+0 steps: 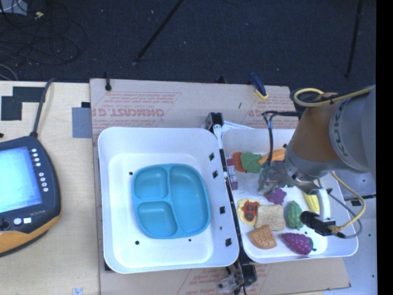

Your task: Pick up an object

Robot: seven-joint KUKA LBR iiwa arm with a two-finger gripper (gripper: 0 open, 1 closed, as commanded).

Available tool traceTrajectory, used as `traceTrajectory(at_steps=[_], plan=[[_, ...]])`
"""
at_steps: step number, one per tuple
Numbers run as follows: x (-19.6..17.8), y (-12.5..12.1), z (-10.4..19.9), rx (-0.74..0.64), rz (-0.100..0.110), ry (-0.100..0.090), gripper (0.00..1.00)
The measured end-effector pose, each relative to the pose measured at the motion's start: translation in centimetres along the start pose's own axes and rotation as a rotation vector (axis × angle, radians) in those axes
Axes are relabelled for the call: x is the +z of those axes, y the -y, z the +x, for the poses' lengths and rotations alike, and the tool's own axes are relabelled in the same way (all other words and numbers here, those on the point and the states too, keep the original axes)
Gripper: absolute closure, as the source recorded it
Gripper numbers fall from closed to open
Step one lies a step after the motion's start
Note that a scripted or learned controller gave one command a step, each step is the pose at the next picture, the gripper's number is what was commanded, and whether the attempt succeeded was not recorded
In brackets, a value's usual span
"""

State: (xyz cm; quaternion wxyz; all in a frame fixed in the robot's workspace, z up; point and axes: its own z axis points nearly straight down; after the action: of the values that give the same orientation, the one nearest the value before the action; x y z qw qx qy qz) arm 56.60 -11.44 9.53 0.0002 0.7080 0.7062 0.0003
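Arm, white bins (cardboard beneath), dark floor

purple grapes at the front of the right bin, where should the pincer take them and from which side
Judging by their pose, grip the purple grapes across the narrow width of the bunch, coming straight down from above. The bunch lies flat and elongated near the bin's front right corner, with the waffle beside it on the view's left, so a sideways approach looks crowded.

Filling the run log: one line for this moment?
arm: over right bin | gripper: low, by purple toy | grasp: unconfirmed | left bin: blue tray
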Motion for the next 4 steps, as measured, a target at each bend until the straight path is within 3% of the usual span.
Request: traceTrajectory(at_steps=[1,2,3,4], plan=[[0.1,0.1,0.0,0.0,0.002,0.0,0.0],[0.9,-5.6,1.9,-0.005,0.005,0.008,0.0],[1.0,-7.9,0.9,-0.006,0.005,-0.002,0.0],[0.9,-7.8,2.1,-0.002,0.002,0.011,0.0]])
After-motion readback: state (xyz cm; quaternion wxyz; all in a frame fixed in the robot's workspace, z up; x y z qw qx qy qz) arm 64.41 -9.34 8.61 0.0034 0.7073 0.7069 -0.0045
